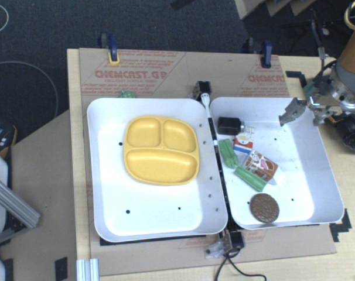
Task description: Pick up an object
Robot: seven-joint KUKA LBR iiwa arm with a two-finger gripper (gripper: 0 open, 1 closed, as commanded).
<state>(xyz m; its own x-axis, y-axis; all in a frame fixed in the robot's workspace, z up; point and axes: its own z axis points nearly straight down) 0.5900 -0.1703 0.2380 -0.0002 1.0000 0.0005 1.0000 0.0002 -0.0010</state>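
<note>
My gripper [306,112] hovers over the far right corner of the right bin [318,174], open, with nothing between its fingers. Several small objects lie in that bin's left half, to the gripper's left and nearer the camera. They are a black block [228,124], a white, red and blue packet [243,143], a green stick [227,153], a second green stick [249,178], a brown and white packet [262,165] and a brown round disc [264,208].
A yellow divided plate [161,150] lies in the left bin [154,215]. Both bins rest on a brown board [166,69] held by two clamps at the back. The arm's wrist and cables crowd the right edge.
</note>
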